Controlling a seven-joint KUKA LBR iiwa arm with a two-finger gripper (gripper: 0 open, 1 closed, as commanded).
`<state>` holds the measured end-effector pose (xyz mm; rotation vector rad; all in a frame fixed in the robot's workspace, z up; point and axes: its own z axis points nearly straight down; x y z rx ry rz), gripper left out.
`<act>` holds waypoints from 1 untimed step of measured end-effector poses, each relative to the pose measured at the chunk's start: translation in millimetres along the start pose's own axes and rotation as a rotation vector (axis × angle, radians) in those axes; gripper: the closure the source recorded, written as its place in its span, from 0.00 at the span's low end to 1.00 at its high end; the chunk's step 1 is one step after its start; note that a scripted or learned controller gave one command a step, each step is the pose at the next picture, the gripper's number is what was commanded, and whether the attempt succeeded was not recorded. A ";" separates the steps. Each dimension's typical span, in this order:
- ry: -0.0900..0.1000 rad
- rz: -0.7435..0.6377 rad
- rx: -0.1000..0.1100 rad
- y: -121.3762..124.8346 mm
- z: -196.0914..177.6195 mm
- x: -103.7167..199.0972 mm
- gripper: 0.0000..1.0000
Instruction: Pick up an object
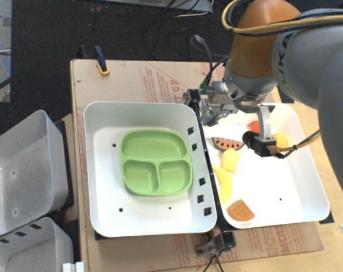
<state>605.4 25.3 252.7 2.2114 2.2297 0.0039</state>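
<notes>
Grey arm (310,55) is hovering its gripper (215,111) at far-left corner of right bin (290,180) | opening: cannot tell, nothing seen held | watermelon slice (228,143) lying near, toward the camera | advising: centring over it before descending

Glossy green plastic tray (156,162) in smooth white bin (97,152).

Melon slice (228,143), yellow chunk (230,161), brown waffle (240,211) flat in R bin (284,180); green divided tray (156,162) in L bin (103,208).

Bare right bin (290,180) floor beside toy foods (230,161)
</notes>
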 end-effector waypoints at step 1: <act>-0.001 0.001 -0.001 26.1 6.7 49.0 1.00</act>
